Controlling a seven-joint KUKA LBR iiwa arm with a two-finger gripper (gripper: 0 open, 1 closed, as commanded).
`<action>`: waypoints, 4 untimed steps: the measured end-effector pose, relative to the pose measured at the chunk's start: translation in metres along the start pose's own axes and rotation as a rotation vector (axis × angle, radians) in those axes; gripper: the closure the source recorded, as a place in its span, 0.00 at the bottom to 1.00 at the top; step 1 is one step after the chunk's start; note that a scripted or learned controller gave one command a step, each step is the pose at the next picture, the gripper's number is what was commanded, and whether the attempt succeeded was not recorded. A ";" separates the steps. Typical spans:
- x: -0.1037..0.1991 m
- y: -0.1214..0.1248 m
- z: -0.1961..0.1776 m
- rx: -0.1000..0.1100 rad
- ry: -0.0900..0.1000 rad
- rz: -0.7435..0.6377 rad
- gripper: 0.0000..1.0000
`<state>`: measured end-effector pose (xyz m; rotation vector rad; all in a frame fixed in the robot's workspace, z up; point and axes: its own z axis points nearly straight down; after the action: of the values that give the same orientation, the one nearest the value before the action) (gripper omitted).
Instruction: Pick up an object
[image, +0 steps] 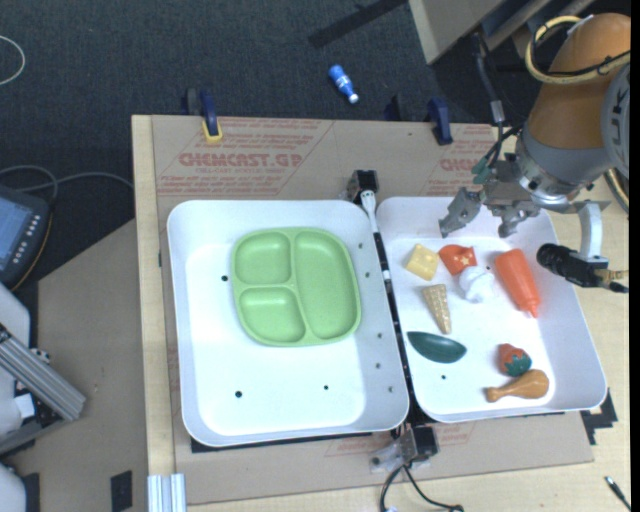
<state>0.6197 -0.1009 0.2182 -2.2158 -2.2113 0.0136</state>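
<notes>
The gripper (485, 212), fingers spread wide and empty, hovers just above the red-and-white mushroom toy (465, 266) lying below-left.

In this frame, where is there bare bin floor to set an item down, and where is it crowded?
Bare floor rings the green divided plate in the left bin, widest along its near edge. The right bin is crowded: cheese wedge, carrot, cone, dark leaf, drumstick.
</notes>
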 end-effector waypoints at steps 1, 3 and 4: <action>0.000 0.003 -0.009 -0.015 -0.002 -0.002 0.00; -0.004 0.006 0.100 -0.008 0.000 -0.004 0.00; -0.004 0.011 0.125 -0.024 -0.002 -0.002 0.00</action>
<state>0.6292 -0.1049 0.0936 -2.2268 -2.2262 -0.0108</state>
